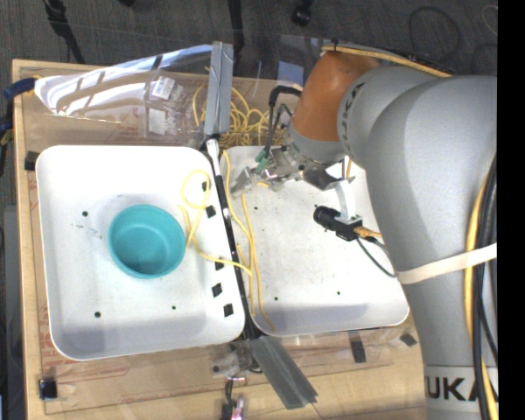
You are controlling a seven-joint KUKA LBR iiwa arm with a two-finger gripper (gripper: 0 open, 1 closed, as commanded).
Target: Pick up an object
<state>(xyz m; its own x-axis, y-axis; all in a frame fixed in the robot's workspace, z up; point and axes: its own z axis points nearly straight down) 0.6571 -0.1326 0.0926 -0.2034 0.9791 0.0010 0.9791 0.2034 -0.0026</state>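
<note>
Two white bins are seen side by side on the table [26, 138]. Teal bowl [147, 240] is sat upright in the left bin [70, 322]. Hand [264, 171] is positioned at the right bin's [332, 318] far-left corner; hand state cannot be told.

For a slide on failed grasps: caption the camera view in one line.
KUKA arm's hand reaches into the right bin's far corner, while a teal bowl sits in the left bin.

wooden bench [26, 234] bears two white bins [70, 322], side by side.
</note>
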